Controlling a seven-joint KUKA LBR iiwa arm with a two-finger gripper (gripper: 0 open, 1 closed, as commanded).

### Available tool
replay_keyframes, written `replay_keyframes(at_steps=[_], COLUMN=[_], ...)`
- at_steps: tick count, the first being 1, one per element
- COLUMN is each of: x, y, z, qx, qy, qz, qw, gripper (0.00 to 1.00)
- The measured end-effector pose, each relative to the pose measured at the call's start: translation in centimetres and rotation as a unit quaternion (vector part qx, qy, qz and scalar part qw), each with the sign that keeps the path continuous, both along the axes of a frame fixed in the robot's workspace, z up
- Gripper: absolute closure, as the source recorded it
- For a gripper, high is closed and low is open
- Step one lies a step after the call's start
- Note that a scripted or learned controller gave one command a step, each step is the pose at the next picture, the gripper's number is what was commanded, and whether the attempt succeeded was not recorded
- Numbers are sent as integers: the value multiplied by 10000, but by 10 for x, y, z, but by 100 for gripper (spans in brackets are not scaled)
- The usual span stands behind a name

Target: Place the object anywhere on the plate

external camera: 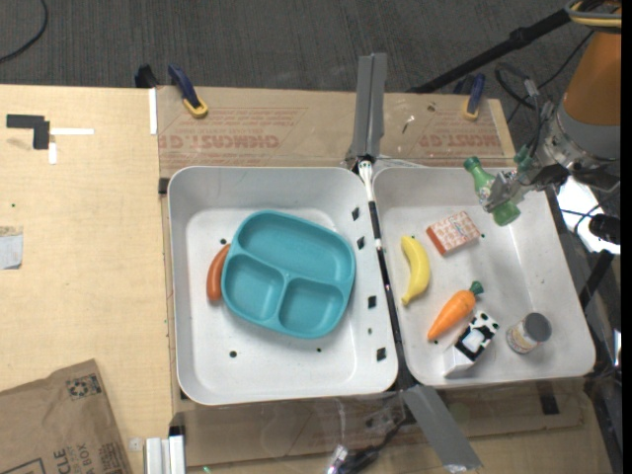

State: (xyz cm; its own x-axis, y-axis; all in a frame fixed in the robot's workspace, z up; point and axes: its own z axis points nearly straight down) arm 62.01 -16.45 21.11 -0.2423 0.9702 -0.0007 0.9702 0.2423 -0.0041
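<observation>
The wooden bench [69, 265] carries two shallow white bins side by side, and I take the teal plate as my landmark. The left bin [188, 363] holds that plate, and the right bin [568, 304] sits just to the plate's right across a narrow divider. The grey arm with its orange band [597, 87] comes in from the right, well up and to the right of the plate, above the right bin's far corner.

The teal plate [288, 275] has three compartments and lies tilted in the middle of the left bin. An orange sausage-shaped toy [214, 275] lies touching the plate's left rim, partly tucked under it.

To the right of the plate, in the right bin, a banana [416, 268] lies nearest, close to the divider. A toy carrot [453, 313] lies lower and further right. A small red and white box [453, 233] sits above the carrot, right of the banana. A black and white block [476, 336] rests just below the carrot's leafy end, and a small grey can [529, 332] lies beyond it.

The gripper [504, 197] hangs over the bin's far right area, with green fingertips [478, 174] visible; whether the claw is open or closed I cannot tell.
</observation>
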Motion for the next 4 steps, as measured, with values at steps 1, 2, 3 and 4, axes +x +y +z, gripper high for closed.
replay_keyframes(at_steps=[1,2,3,4], x=[1,-49,-83,-73], y=[0,75,164,160], z=[7,-3,-23,-22], qx=[-5,9,7,6], qy=[11,2,13,-1], qz=[14,607,744,1182], qw=[10000,9982,9972,9930], gripper=[100,100,100,100])
